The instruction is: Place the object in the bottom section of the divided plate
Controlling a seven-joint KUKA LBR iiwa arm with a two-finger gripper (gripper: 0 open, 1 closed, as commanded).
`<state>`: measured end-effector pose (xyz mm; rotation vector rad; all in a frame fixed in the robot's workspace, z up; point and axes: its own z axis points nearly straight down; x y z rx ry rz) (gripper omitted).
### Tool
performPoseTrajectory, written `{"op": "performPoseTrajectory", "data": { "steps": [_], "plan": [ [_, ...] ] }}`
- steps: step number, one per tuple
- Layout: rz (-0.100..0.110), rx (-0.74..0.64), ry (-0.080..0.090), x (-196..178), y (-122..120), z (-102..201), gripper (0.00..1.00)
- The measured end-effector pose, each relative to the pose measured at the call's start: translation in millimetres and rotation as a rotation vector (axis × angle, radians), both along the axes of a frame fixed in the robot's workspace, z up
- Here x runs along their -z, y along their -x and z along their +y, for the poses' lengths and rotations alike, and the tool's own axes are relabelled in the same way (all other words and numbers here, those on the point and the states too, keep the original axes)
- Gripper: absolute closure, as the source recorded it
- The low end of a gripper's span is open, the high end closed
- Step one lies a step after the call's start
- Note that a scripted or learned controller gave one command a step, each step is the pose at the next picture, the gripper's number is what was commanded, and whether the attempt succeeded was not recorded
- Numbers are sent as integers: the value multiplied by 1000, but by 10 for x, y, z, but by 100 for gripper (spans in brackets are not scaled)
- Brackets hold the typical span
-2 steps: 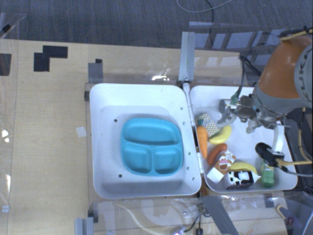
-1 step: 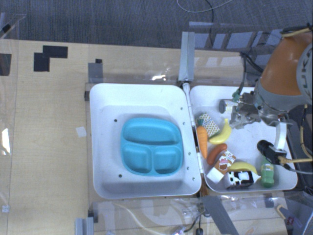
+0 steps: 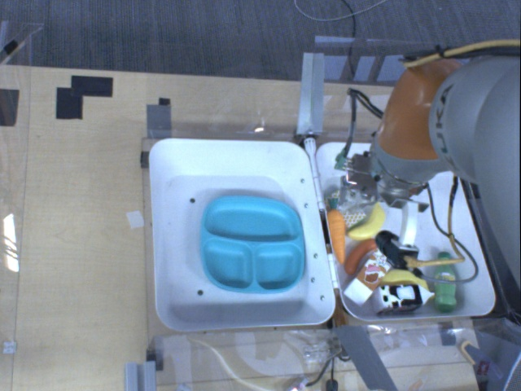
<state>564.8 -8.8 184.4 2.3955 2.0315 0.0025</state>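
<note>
Nearest you, well on the near side of the claw [image 3: 358,187], a black-and-white cow toy [image 3: 400,297] and a green bottle [image 3: 444,287] lie by the front wall of the right bin [image 3: 482,293]. Closer to the claw come a small carton [image 3: 370,271] and a red sausage [image 3: 356,255]. A banana [image 3: 368,224] lies just below the claw, with a carrot [image 3: 335,228] just to its left along the bin wall. You cannot tell whether the claw is open or closed, nor that it grips anything. The blue divided plate [image 3: 252,243] lies well apart to the claw's left, in the left bin [image 3: 163,218].
</note>
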Motion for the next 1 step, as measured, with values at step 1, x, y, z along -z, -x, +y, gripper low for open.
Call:
{"op": "performPoseTrajectory", "data": {
  "steps": [1],
  "plan": [
    [0,-158,0,1,560,950,100]
  ]
}}
